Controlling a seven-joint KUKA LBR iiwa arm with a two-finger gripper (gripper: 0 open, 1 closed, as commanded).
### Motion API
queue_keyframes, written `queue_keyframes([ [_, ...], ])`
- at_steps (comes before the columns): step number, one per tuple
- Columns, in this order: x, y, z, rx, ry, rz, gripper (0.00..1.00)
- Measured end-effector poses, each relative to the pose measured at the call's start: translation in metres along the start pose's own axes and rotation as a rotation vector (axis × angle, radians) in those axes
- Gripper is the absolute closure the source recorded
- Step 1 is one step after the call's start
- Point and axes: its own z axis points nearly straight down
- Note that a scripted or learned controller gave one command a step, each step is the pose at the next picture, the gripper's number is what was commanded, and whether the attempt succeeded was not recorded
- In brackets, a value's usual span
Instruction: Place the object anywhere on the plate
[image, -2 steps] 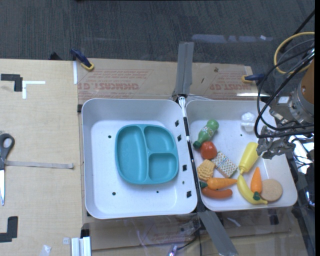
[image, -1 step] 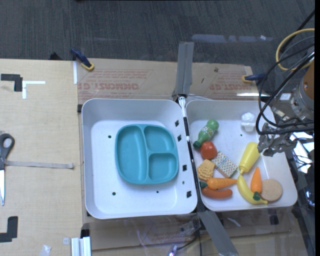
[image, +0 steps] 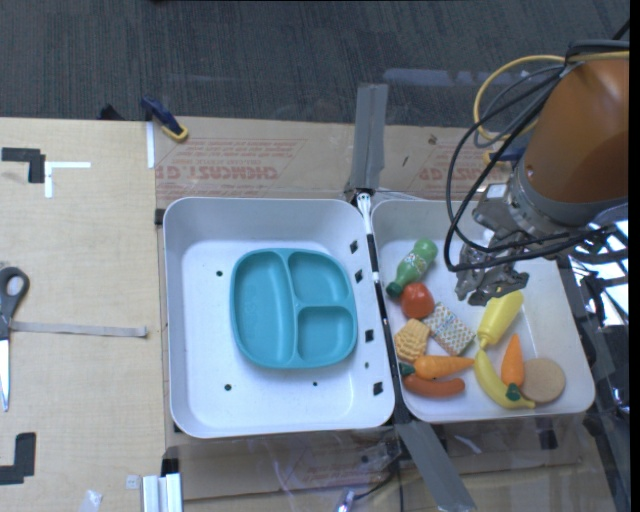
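Below, we saw two shallow white bins side by side on the counter; the left bin held a teal plate with three compartments, lying flat near its middle; the right bin held the toy food. We counted a green bottle at the far left of that bin, a red tomato just near of it, a waffle-patterned cracker and a speckled sponge-like block beside each other, an orange carrot lying over a red sausage, a yellow bottle tilted, a banana, a second carrot and a round tan cookie at the near right. The hand hung over the right bin, its dark tip just far of the yellow bottle; we could not tell whether it stood wide or narrow, and we saw nothing gripped in it; nothing lay on the plate. Scissors rested at the left edge of the counter.
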Motion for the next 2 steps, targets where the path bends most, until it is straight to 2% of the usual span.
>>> queue_keyframes([
  [1,-0.0493,0.0298,0.0162,0.0,0.0,0.105,1.0],
  [2,-0.051,0.0287,0.0065,0.003,-0.005,0.107,1.0],
])
